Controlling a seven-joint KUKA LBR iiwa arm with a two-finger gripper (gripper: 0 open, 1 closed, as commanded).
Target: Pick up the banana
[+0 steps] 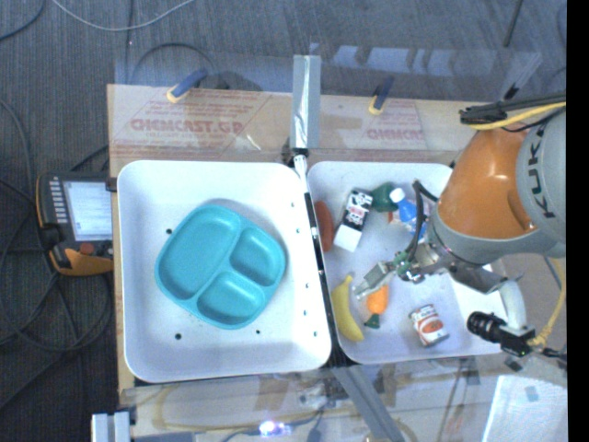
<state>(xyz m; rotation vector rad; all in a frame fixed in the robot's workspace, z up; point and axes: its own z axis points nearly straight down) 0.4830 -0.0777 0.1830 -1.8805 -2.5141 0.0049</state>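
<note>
The banana (346, 309) is yellow and lies in the right bin (442, 175), along its left wall near the front. My gripper (379, 277) hangs low over the bin's middle, just right of the banana's upper end. It is above a small orange carrot toy (376, 300), which lies beside the banana. The arm's orange band (483, 187) and grey wrist cover the bin's right part.
The right bin also holds a black-and-white bottle (353, 217), a green item (383, 198), a blue item (406, 213), a red sausage-like piece (322, 221) on the left wall and a small can (428, 325). A teal divided plate (222, 263) sits in the left bin (138, 247).
</note>
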